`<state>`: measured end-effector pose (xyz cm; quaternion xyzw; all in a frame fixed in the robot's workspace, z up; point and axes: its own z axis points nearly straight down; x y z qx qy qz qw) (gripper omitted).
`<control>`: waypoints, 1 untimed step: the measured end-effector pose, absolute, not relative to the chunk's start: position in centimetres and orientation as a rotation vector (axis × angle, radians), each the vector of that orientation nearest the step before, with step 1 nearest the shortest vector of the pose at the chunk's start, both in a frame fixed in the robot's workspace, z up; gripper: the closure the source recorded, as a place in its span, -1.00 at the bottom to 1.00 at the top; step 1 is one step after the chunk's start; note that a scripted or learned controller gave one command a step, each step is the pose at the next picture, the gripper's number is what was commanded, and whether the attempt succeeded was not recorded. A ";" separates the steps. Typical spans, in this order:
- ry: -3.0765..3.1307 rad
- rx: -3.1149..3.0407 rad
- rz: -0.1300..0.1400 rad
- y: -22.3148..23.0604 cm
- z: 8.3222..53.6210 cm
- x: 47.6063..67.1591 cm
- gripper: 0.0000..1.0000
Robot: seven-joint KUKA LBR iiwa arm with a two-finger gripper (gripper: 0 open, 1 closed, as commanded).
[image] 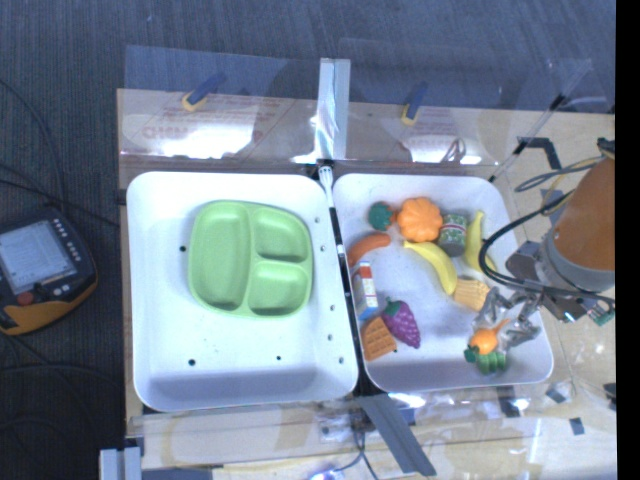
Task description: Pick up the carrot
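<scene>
The claw (505, 320) hangs low in the right bin's (440, 383) near right corner, just over the carrot (485, 348); I cannot tell how it is set. So close to the wall, a grab might clip the rim or nudge the carrot aside.

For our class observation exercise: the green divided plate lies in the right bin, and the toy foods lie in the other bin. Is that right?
Not quite. The camera view shows the green divided plate in the left bin; the toy foods, such as the banana, lie in the other, right bin.
</scene>
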<state>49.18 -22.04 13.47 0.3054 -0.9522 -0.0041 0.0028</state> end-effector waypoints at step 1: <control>-2.867 1.289 -0.001 -17.7 16.2 49.2 1.00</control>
